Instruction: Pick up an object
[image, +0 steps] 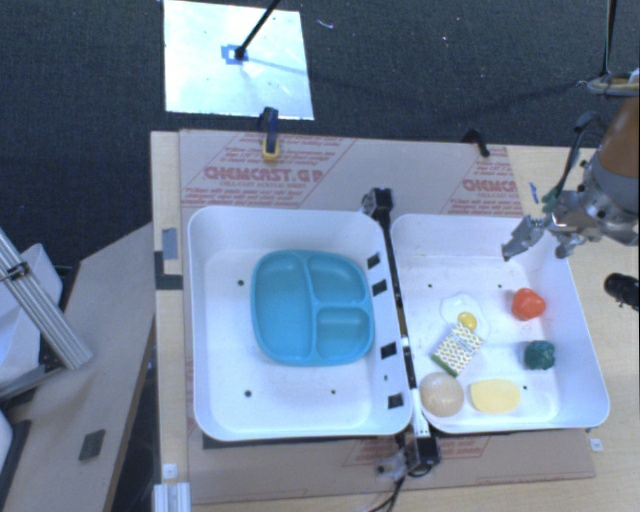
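Observation:
The right bin (585, 400) holds several small objects. An orange-red ball (528, 303) lies near its right wall, with a dark green lump (539, 354) below it. A toy fried egg (464, 315) sits mid-bin, touching a yellow-and-white checked block (458, 350). A beige round piece (441, 394) and a pale yellow piece (495, 396) rest along the front wall. My gripper (541, 243) hovers over the bin's upper right part, above the orange-red ball and apart from it. Its two fingers (517, 245) are spread open with nothing between them.
The left bin (215, 300) carries a blue divided plate (308, 307). A black-clipped divider (388, 300) separates the two bins. Both bins rest on a cardboard sheet (330, 165) on the wooden bench. A metal rail (35, 300) leans at the far left.

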